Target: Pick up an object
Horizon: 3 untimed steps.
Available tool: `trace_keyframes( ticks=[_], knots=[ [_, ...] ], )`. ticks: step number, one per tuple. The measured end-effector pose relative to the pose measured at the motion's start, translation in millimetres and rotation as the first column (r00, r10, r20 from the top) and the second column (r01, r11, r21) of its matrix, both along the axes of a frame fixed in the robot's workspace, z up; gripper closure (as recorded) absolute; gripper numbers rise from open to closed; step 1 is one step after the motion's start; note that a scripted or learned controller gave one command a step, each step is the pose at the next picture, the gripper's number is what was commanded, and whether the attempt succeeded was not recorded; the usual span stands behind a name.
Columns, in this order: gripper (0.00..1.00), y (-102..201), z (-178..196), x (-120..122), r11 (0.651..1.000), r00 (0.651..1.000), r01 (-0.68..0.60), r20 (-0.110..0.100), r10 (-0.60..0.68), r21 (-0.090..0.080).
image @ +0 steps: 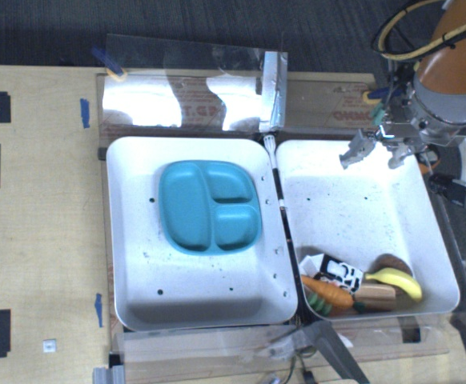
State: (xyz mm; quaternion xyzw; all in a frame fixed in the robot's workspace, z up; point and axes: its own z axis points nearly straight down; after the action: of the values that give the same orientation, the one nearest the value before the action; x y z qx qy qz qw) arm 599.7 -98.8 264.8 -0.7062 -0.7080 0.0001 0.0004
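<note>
My gripper (375, 152) hangs over the far edge of the right bin (353, 206), its two fingers (355, 154) spread apart with nothing between them. Far from it, in the near corner of that bin, lies a small heap: a yellow banana (397, 282), an orange carrot with a green top (327, 293), a black-and-white piece (341, 273), a tan wooden block (375, 294) and a brown round item (391, 262). The gripper stands well above and behind this heap.
In the left bin (129, 214) lies a blue divided plate (210, 206). A shiny clear panel (185, 94) and a metal upright (271, 90) stand behind the bins. Yellow cables (409, 22) loop over the arm at the top right.
</note>
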Motion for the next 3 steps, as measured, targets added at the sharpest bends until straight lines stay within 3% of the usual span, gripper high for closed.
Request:
trace_keyframes(
  ticks=[1,2,3],
  knots=[
    [0.0,1,-118,-60,0.998,0.998,0.061,-0.006,-0.061,0.0],
    [0.0,-45,-166,45,1.0,1.0,-0.031,-0.002,0.031,0.0],
    [0.0,-20,-178,-18,1.0,1.0,-0.026,0.005,0.026,0.0]
  ],
)
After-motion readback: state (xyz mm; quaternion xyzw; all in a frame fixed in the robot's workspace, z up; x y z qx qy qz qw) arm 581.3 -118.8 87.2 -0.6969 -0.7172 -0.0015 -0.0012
